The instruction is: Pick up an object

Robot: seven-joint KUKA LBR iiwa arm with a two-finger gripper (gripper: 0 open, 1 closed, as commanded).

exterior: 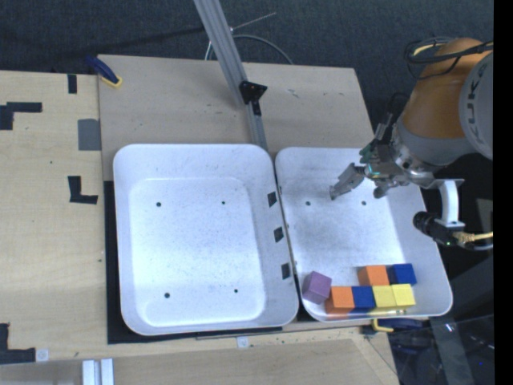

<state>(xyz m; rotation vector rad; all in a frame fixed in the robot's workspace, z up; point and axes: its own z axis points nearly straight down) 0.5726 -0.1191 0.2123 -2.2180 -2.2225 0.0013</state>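
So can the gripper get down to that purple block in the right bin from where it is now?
Probably yes. The gripper hangs over the right bin's upper part, and bare floor lies between it and the purple block, which sits a little apart from the other blocks.

We cannot make out the fingers of the hand [346, 184]: they are small and dark against the speckled floor of the right bin [337, 239], and they blur into one grey wedge. The arm [449, 95] is cut off by the right edge of the picture, so its base lies out of sight. Its wrist covers the bin's far right corner. The worktop [48, 135] runs off the left and bottom edges. The slanted metal post [224, 34] leaves the frame at the top. Among the blocks, the orange block [373, 275] is partly masked by the blue one [363, 297] in front, and the yellow clip [383, 325] under the bin's rim is mostly hidden.
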